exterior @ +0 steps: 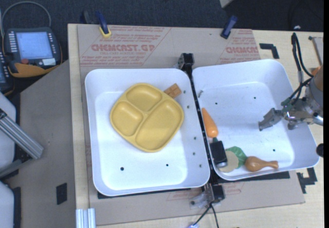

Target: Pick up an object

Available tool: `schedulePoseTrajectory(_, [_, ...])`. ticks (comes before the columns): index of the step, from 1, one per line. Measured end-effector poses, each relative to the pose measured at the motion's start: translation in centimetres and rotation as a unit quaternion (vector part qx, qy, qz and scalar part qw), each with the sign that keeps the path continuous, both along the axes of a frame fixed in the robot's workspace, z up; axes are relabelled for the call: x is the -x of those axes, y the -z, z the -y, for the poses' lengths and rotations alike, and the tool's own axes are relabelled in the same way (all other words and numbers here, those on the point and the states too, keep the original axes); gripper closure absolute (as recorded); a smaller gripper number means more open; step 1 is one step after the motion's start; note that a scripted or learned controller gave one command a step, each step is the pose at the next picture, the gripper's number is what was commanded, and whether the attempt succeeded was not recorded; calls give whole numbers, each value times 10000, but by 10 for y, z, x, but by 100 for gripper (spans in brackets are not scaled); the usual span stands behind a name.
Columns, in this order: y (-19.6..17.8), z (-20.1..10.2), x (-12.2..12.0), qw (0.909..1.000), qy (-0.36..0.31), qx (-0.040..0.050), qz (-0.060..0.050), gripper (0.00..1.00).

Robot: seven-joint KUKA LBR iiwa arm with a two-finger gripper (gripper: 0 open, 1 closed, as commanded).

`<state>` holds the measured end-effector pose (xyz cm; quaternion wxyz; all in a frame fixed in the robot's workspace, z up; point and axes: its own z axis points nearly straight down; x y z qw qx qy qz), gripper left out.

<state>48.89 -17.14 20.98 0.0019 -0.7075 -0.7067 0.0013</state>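
White plastic lies under my pincer (268, 120), which hangs over the right bin (247, 75) near its right wall; whether it is released or clenched I cannot tell, and nothing shows in its grasp. Well to its left, along the dividing wall, lies an orange carrot (209, 123), with a black block (218, 153) below it. Down-left of me sit a green piece (239, 152), a tan disc (230, 162) and a brown drumstick (259, 163). Far left, the other bin (133, 170) holds a yellow divided plate (147, 117) touching a small wooden block (172, 90).
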Motion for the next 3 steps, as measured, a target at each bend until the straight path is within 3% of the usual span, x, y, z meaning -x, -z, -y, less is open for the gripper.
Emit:
schedulePoseTrajectory(1, [-2,0,-1,10000,-5,5,20,0])
schedulePoseTrajectory(3, [102,-2,5,10000,-3,-8,0,0])
